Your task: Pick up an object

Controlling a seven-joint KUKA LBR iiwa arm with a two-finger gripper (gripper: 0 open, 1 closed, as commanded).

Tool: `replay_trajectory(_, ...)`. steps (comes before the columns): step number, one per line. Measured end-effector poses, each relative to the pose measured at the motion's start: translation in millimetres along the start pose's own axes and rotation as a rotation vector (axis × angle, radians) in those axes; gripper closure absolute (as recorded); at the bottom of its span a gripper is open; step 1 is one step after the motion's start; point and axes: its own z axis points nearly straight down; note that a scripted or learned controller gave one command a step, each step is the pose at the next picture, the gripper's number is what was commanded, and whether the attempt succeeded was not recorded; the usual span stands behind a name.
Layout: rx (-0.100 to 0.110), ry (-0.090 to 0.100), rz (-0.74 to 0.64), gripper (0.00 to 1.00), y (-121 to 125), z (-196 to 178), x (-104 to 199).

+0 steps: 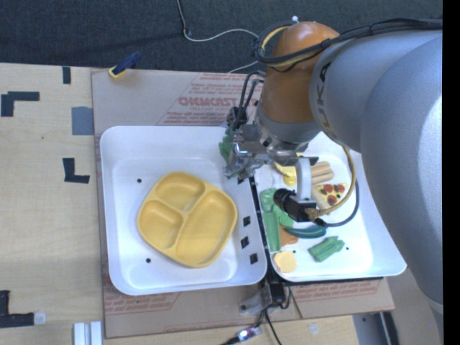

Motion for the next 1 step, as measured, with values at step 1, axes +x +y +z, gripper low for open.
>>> replay_trajectory(1,0.000,0.000,0.001,1.00,2.6,-4.0,-7.9)
